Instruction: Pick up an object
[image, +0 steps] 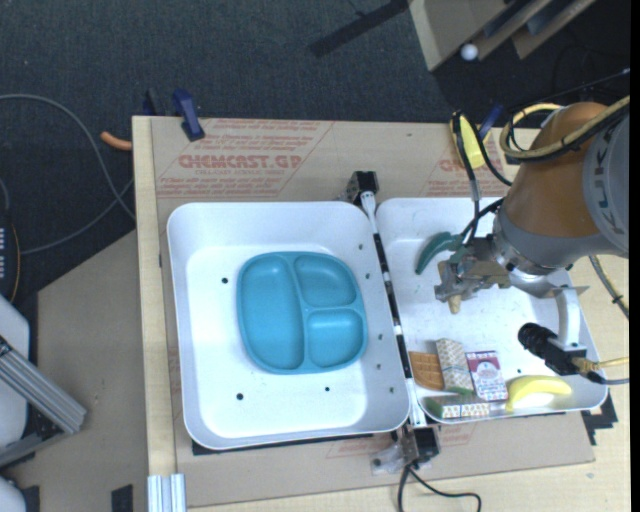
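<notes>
My gripper hangs over the middle of the right bin, reaching in from the right under the grey and orange arm. A curved teal object lies just up and left of it, close to the gripper body; whether the two touch is unclear. Along the bin's near edge lie a brown cracker-like piece, a pale packet, a small red and white box and a yellow banana.
The left bin holds a blue divided plate. A black-clipped divider runs between the two bins. Yellow cable loops above the right bin's far edge. Cardboard lies under both bins.
</notes>
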